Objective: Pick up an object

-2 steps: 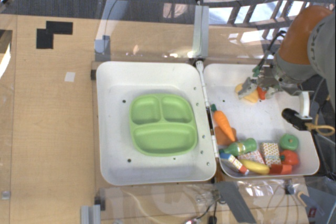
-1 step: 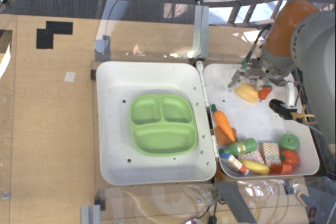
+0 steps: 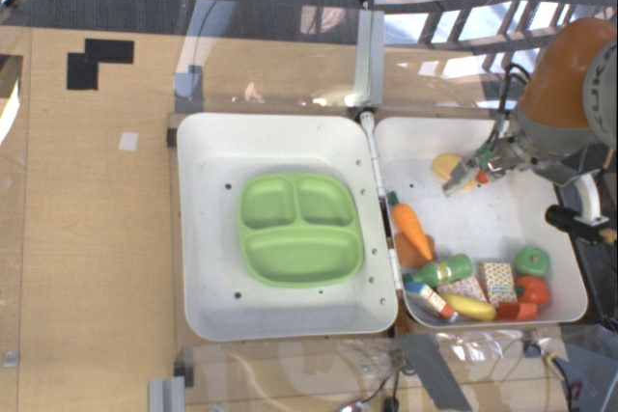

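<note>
My gripper (image 3: pixel 465 177) hangs low over the back of the right bin (image 3: pixel 570 314), coming in from the right below the orange band. A pale yellow wedge (image 3: pixel 444 166) lies on the bin floor right at the gripper's left side; I cannot tell whether they touch. Toward the front of this bin are an orange carrot (image 3: pixel 408 224), a green bottle (image 3: pixel 443 270), a yellow banana (image 3: pixel 469 306), a patterned box (image 3: pixel 497 282), a green round fruit (image 3: pixel 532 260) and a red one (image 3: pixel 533 290).
The left bin (image 3: pixel 208 304) holds a green divided plate (image 3: pixel 299 229). A metal divider (image 3: pixel 379 198) separates the two bins. The toys crowd the right bin's front, with bare floor (image 3: pixel 521 207) around the gripper. Cables hang near the arm's wrist.
</note>
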Action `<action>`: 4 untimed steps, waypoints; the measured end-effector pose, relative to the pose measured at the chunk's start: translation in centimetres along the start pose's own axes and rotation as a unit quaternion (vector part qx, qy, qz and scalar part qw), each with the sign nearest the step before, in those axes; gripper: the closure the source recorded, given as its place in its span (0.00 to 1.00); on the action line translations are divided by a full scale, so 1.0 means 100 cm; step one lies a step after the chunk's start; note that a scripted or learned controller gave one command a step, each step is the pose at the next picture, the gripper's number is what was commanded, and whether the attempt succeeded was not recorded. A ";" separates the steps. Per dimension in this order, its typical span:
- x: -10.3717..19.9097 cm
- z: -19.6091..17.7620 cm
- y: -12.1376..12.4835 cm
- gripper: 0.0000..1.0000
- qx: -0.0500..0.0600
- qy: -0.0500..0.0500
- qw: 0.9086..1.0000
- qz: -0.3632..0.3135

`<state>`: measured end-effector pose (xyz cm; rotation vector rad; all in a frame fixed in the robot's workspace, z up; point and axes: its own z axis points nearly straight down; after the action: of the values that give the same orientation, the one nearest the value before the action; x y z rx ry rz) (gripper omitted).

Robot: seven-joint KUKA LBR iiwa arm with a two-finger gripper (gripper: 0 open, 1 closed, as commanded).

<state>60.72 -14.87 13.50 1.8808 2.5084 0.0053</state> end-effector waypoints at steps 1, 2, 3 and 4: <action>-0.045 0.042 0.051 0.00 -0.005 -0.002 1.000 0.023; -0.026 0.048 0.032 0.00 0.000 0.000 0.983 0.185; -0.011 0.048 0.030 0.00 0.000 0.000 0.969 0.248; -0.058 0.013 0.030 0.00 0.000 0.000 0.973 0.233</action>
<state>65.19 -19.57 12.26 2.4131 2.0022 0.0077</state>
